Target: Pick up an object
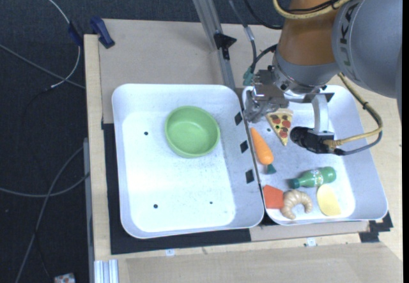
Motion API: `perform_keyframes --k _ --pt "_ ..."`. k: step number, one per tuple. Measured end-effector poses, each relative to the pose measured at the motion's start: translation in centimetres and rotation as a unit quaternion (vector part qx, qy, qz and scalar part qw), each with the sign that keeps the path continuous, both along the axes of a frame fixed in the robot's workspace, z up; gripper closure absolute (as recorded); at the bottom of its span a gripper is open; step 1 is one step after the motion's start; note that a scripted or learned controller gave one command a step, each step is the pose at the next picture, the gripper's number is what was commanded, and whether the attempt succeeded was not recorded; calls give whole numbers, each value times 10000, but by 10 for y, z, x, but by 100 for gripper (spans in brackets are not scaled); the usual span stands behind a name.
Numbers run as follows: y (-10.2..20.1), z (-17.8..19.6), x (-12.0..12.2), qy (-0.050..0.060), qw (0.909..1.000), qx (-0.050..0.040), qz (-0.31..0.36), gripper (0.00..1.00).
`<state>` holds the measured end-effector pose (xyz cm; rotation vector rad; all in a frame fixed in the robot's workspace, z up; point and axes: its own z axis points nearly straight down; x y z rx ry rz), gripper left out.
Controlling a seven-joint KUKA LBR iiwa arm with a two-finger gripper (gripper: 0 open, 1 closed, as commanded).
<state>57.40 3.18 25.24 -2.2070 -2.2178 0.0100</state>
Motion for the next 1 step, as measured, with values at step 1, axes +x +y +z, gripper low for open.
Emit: perform_keyframes --k 1 --pt "46 -1 -34 10 10000 -2 -1 100"
